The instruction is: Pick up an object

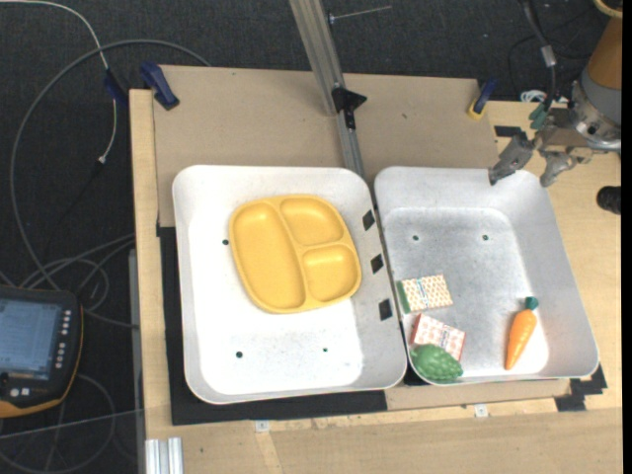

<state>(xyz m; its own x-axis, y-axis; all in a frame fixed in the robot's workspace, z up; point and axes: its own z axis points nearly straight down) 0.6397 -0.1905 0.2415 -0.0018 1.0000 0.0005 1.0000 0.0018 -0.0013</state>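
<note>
My gripper (525,168) hangs over the far right rim of the right bin (464,191), fingers spread apart and nothing between them. Well below it in that bin lie an orange carrot (520,335) near the right wall, a small patterned packet (426,291), a red and white box (437,336) and a green vegetable (436,363) at the front left corner. All of them lie far from the fingers.
The left bin (202,265) holds a yellow divided tray (293,253). A metal post (318,38) rises behind the bins. Blue clamps (158,85) sit at the bench's back corners. Cables and a tablet (35,344) lie off the bench at left.
</note>
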